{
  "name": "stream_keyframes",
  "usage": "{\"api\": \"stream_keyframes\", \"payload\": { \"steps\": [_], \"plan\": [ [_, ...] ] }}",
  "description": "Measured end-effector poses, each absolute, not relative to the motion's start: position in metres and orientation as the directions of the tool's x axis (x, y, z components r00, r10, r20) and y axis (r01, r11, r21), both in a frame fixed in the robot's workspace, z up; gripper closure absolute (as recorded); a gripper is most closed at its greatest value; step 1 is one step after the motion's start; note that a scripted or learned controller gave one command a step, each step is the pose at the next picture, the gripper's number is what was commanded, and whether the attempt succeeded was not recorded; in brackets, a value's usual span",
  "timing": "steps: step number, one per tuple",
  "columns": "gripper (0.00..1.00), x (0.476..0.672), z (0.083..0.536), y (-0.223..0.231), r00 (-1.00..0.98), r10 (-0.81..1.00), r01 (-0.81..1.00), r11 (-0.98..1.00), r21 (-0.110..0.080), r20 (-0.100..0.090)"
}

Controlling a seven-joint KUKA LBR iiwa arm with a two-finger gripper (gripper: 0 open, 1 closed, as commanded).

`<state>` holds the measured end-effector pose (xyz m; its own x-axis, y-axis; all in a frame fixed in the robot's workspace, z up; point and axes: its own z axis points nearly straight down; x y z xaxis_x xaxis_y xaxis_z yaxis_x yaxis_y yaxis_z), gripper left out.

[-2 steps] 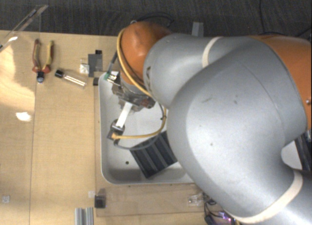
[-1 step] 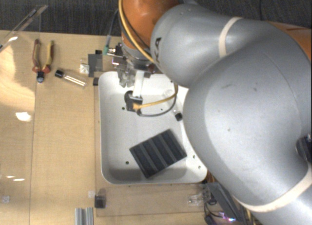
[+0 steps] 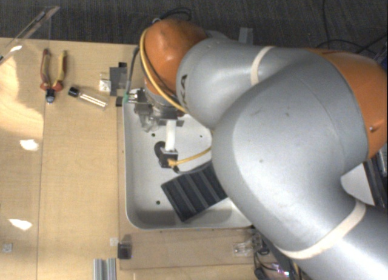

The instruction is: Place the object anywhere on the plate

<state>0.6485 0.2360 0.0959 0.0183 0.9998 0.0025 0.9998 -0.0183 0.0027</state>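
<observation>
Camera view is taken from above, and a big grey arm [image 3: 291, 151] with an orange band [image 3: 167, 45] is seen reaching in from the right over a white bin [image 3: 136, 212]. Much of the bin is covered by the arm. The wrist end is held low over the far part of the bin, close to its left wall. Some grey metal is seen there, but it cannot be told if the fingers [image 3: 147, 117] are apart or together. A black ribbed block [image 3: 191, 194] is laid flat on the bin floor, close to the near wall, and its right end is hidden under the arm. It is not touched by the wrist end. On the wooden counter [image 3: 73, 170], left of the bin, red-handled pliers [image 3: 53, 71] are laid by the far edge. A small clear tube [image 3: 86, 96] with a black cap is laid just beside them.
</observation>
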Motion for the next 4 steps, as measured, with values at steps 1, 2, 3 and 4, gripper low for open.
{"api": "stream_keyframes", "payload": {
  "steps": [1, 2, 3, 4],
  "plan": [
    [1.00, 0.669, 0.132, 0.235, -0.298, 0.954, 0.954, 0.298, 0.004, 0.000],
    [1.00, 0.636, 0.091, 0.229, -0.572, 0.820, 0.820, 0.572, 0.013, -0.002],
    [1.00, 0.662, 0.146, 0.229, -0.749, 0.662, 0.662, 0.749, 0.007, -0.003],
    [1.00, 0.660, 0.203, 0.227, -0.727, 0.687, 0.687, 0.727, 0.008, -0.003]
  ]
}}
